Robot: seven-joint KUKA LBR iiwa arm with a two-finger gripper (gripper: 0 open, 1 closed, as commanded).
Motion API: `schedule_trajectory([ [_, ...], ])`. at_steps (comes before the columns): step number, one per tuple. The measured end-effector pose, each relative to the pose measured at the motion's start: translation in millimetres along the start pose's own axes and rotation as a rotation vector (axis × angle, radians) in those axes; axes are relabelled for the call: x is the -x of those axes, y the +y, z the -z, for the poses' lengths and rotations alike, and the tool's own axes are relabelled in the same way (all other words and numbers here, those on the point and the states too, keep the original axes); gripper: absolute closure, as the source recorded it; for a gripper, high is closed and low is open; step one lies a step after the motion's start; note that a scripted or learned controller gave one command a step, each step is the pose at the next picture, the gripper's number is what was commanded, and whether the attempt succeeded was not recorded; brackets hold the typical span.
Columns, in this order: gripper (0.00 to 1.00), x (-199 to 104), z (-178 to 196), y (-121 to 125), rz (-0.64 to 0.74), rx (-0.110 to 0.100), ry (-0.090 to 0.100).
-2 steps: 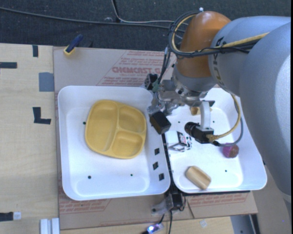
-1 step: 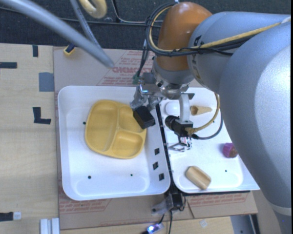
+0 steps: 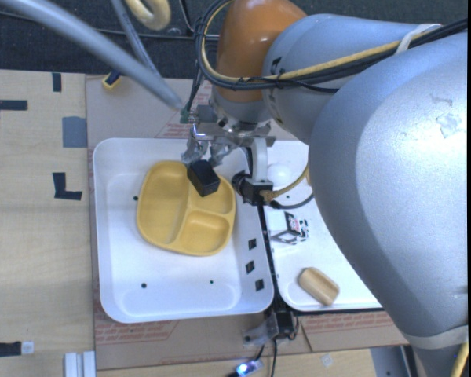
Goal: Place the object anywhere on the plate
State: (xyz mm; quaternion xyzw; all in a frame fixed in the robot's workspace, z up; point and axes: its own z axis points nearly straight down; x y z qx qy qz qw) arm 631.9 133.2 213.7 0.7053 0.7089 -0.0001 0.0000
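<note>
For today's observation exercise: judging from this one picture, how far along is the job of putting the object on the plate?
Done: the arm has reached the left bin, with the gripper over the yellow divided plate. In hand: unclear; a dark part hangs at the plate's upper edge, but no object is discernible between the fingers. Left: a tan object lies in the right bin, off the plate, so placing looks undone.

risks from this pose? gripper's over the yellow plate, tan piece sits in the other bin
1. The tan object lies in the right bin, while the gripper hangs over the yellow plate in the left bin. A release here would likely place nothing.
2. The gripper is low above the plate's upper rim; descending further could knock or tilt the plate.
3. The cables by the divider could snag on a swing across.
</note>
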Motion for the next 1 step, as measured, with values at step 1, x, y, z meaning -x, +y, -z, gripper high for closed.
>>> schedule_trajectory([
  [1,0.00,2.7,1.0,-0.9,-0.003,-0.001,-0.002],
])
